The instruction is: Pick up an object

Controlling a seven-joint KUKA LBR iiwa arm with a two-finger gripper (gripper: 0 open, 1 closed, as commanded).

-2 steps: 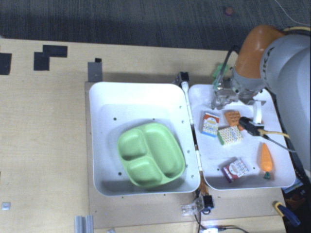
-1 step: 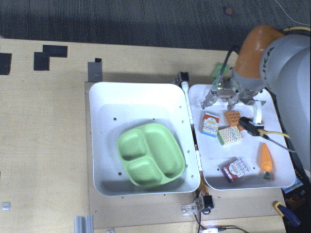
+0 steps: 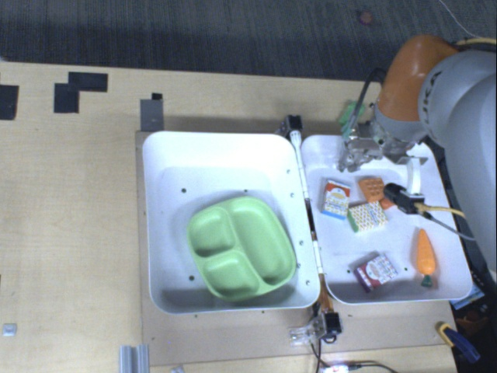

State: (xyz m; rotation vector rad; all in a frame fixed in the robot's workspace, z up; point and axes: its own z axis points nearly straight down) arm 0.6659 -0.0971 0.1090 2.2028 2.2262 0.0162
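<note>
Two white bins are seen side by side on the bench. The left bin [image 3: 159,208] is occupied by a green divided plate [image 3: 241,247], set slightly toward 5 o'clock of the bin's centre and lying flat.

The loose pick candidates are all found in the right bin [image 3: 458,286]. A small white-and-blue box [image 3: 336,199] is placed at 10 o'clock of that bin, close to the wall shared with the left bin. An orange waffle-like piece [image 3: 371,186] is seen just at 2 o'clock of the box, apart from it. A green-speckled block [image 3: 366,217] lies at 6 o'clock of the orange piece, touching or nearly touching it; which one cannot be told. A carrot [image 3: 425,253] is laid upright in the view at 4 o'clock of the bin, near the right wall. A dark red packet [image 3: 375,271] is tilted at 6 o'clock, well apart from the carrot.

The arm [image 3: 458,92] is brought in from 2 o'clock. The gripper [image 3: 349,160] is positioned over the bin's 11 o'clock corner, just at 12 o'clock of the white-and-blue box. Nothing is seen held by it. Whether it is released or clenched cannot be told.
</note>
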